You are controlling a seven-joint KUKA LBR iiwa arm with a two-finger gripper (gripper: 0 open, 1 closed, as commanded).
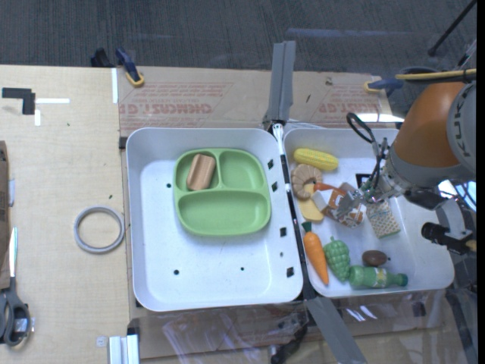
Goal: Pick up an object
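My gripper (351, 205) hangs low in the middle of the right bin (424, 275), below the grey arm with its orange band (428, 127). It is right over a small orange and white item (334, 201) and beside a pale mesh-patterned block (384, 221). Around it lie a yellow corn cob (316, 158), a tan ring-shaped pastry (305, 179), a yellow wedge (311, 211), a carrot (316, 256), a green bumpy bunch (338, 258), a brown lump (374, 258) and a green bottle (377, 278). What the gripper touches is hidden by its own body.
The left bin (151, 264) holds a green divided plate (223, 211) with a brown roll (201, 171) in its upper left compartment. On the bench to the left lie a grey tape ring (99, 228) and scissors (14, 309). A grey divider post (282, 82) stands between the bins.
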